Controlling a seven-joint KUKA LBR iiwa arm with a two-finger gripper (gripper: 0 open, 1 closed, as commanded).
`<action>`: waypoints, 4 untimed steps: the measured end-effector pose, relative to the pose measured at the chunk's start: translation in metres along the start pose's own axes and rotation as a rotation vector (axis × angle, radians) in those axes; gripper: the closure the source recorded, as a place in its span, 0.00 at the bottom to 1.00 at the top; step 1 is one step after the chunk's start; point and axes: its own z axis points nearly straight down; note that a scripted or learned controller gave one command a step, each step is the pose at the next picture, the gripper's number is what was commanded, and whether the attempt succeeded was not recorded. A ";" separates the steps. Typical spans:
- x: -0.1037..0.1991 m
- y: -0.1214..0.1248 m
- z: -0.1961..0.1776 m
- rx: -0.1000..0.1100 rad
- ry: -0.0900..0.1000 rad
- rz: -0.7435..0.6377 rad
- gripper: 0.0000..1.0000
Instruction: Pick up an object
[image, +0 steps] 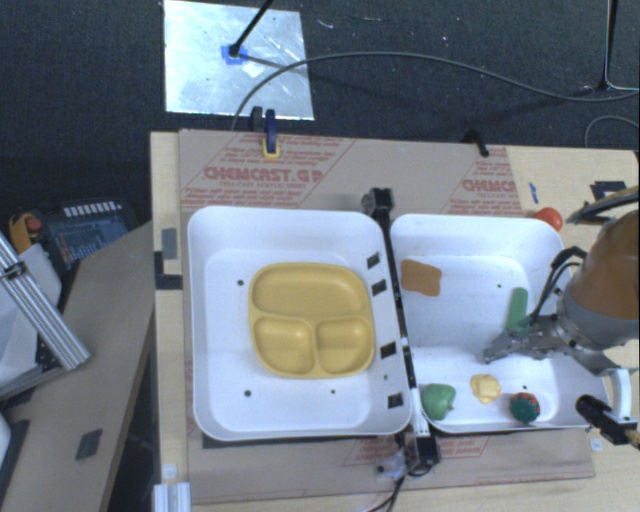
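The worktop (300, 160) carries 2 shallow white bins side by side. The left bin (215, 300) holds a yellow tray (305, 318) with 3 compartments. The right bin (470, 240) holds the loose pieces: an orange-brown flat piece (421, 278) near its upper left, a green stick (517, 308) standing roughly along the bin's depth, a green lump (438, 399) at the lower left corner, a small yellow lump (486, 387) just right of it, and a red and green ball (524, 406) near the lower rim.

The arm (610, 290) reaches in from the right, and the tool (505, 347) sits low over the right bin, just below the green stick and above the yellow lump. Whether the tool is wide or narrow cannot be told from here; nothing is seen held in it.

Nearest the tool are the green stick and the yellow lump, so 1 of these 2 is probably the target. All the pieces look like small toy food: likely light, and not fragile. The stick is slim and probably smooth, so it may roll or slip; taking it across its narrow width, near the middle, seems safest. The yellow lump is low and rounded, so a grip must come down close to the bin floor and pinch its widest part.
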 end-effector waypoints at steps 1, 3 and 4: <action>-0.001 0.001 -0.013 -0.004 -0.002 0.000 1.00; 0.018 0.006 -0.117 -0.007 -0.002 -0.005 1.00; 0.017 0.008 -0.154 -0.006 -0.002 -0.005 1.00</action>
